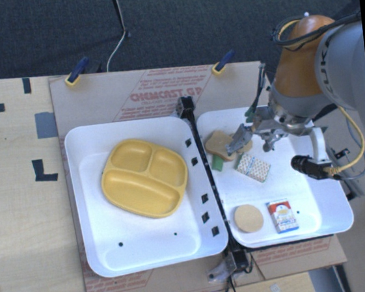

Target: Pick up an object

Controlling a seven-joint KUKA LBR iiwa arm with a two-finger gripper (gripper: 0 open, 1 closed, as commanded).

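Arm: grey, with an orange band [302,46] above the wrist, reaching in from the right over the right bin
Hand [255,139]: hangs low over the upper part of the right bin [334,213]; two grey fingers spread apart, one [237,141] over the tan slice, the other [270,140] further right; nothing visible between them
Tan slice [216,143]: a toast-like piece at the upper left of the right bin, partly covered by the left finger; whether the finger touches it I cannot tell
Green piece [217,165]: small, just below the tan slice, close to the divider between the bins
Patterned packet [253,167]: white with a fine pattern, tilted, lying just below the hand, apart from the fingers
Round biscuit [248,218]: flat tan disc near the front of the right bin
Red and white box [282,216]: small carton just right of the biscuit, lying flat
Left bin [92,244]: holds a yellow divided plate [145,177] lying slightly turned, in its upper middle
Desk [20,213]: pale wood; a cardboard sheet [157,92] lies under both bins, pinned at its far edge by two blue and yellow clamps [77,70]
Cables: a black and yellow one [342,166] loops at the arm's wrist
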